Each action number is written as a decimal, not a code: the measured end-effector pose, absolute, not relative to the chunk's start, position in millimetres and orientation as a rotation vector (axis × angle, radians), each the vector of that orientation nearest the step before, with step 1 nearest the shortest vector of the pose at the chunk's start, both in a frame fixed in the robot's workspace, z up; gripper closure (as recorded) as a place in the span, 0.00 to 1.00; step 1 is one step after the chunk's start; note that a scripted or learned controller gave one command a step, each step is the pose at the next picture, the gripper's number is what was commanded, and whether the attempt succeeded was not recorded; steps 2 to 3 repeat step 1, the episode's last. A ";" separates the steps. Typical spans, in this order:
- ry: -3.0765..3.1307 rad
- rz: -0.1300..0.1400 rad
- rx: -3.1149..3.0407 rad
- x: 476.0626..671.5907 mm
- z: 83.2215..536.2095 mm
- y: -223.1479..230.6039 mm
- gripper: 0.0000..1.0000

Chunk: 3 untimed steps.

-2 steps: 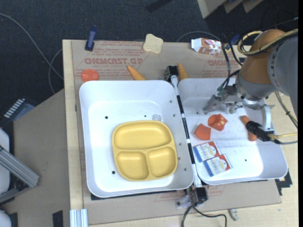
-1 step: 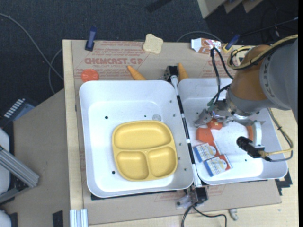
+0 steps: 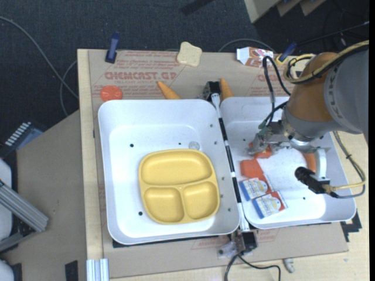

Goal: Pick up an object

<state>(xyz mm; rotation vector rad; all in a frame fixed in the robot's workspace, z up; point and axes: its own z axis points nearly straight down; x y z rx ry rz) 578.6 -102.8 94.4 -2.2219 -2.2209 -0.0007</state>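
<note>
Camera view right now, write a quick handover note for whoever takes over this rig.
Gripper: down in the right bin, at its upper left part; whether it holds anything cannot be told.
Things: orange block and two small packets lie in the right bin, just below the gripper. Yellow divided tray sits in the left bin.
Done: arm has reached into the right bin.
Left: nothing is seen lifted yet; a grasp and lift remain to be confirmed.
</note>
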 end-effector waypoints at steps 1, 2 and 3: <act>-2.225 -0.004 -2.220 585.5 185.5 -30.4 1.00; -2.225 -0.004 -2.220 585.5 185.5 -30.4 1.00; -2.225 -0.004 -2.220 585.5 185.5 -30.4 1.00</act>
